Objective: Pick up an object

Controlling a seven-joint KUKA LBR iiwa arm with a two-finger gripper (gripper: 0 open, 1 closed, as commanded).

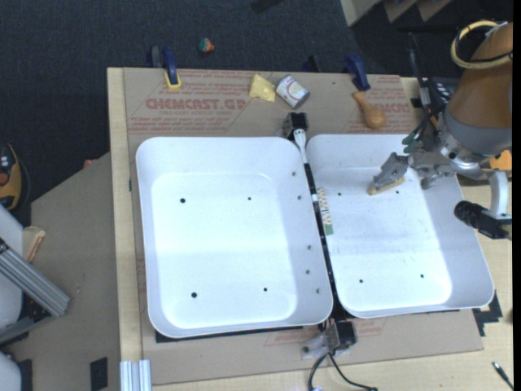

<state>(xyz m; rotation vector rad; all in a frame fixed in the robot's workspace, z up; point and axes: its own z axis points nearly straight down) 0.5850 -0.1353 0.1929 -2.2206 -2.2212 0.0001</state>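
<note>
The arm [480,96] is reaching in from the right over the right bin [407,292], its gripper [391,173] hanging low above the bin's upper part. The fingers [396,167] are angling down toward a small tan object [384,186] lying on the bin floor; whether they are pinching it or merely touching it cannot be told. The left bin [163,300] is sitting just beside it on the table [212,96], where a yellow scrap [262,89] and a small box [291,91] are lying behind the bins.
</note>
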